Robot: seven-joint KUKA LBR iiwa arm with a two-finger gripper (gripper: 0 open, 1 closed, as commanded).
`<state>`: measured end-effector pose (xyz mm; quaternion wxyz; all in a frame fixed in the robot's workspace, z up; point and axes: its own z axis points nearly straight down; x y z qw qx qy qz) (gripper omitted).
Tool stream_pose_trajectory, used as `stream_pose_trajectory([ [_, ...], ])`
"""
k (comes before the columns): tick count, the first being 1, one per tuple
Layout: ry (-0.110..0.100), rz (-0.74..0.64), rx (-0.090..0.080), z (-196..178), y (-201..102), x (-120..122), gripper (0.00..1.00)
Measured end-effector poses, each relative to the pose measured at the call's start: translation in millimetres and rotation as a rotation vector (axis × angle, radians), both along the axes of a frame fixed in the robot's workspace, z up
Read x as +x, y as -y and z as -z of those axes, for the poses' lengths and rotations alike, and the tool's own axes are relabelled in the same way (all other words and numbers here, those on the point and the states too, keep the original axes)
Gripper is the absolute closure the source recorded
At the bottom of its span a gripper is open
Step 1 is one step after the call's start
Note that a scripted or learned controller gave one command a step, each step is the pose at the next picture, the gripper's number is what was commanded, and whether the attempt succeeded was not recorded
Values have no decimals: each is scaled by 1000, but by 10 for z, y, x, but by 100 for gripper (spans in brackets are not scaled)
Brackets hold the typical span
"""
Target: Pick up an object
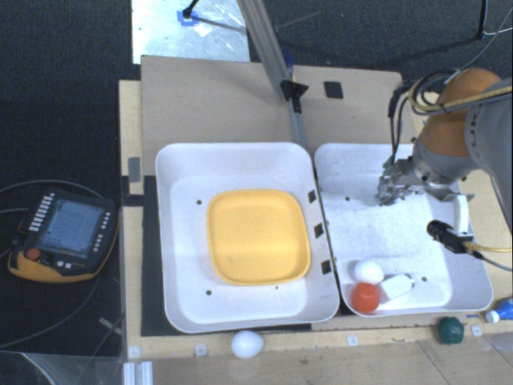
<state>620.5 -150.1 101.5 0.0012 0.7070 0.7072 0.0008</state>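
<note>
While the pincer (390,189) hangs low over the far part of the right bin (401,239), near its back wall, whether it is open or closed cannot be told at this slant, and nothing is seen in it.

The things worth picking lie well apart from it, in that bin's near corner: a white ball (369,272), a red ball (366,297) just in front of it and touching or nearly so, and a white oblong piece (396,286) beside them on the right. The balls look light, smooth and hard, so they would likely roll or squirt out unless they are squeezed across the widest part, straight down from above. The white ball seems the freer choice, since the red one sits tight against the rim. The oblong piece looks light too; a grip across its narrow width should suit it.

The left bin (176,215) holds a yellow square plate (259,236), flat, wide and probably awkward to grasp except at an edge.

On the tabletop (377,347), outside the bins, a white egg-shaped thing (247,344) rests by the left bin's front rim and a dark green ball (450,330) near the right bin's front corner.
</note>
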Motion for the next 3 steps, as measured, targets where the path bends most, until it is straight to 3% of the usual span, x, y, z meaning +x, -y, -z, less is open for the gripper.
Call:
stream_pose_trajectory([
  [1,2,0,0,-533,-35,-80,100],
  [3,2,-1,0,-1676,61,52,100],
])
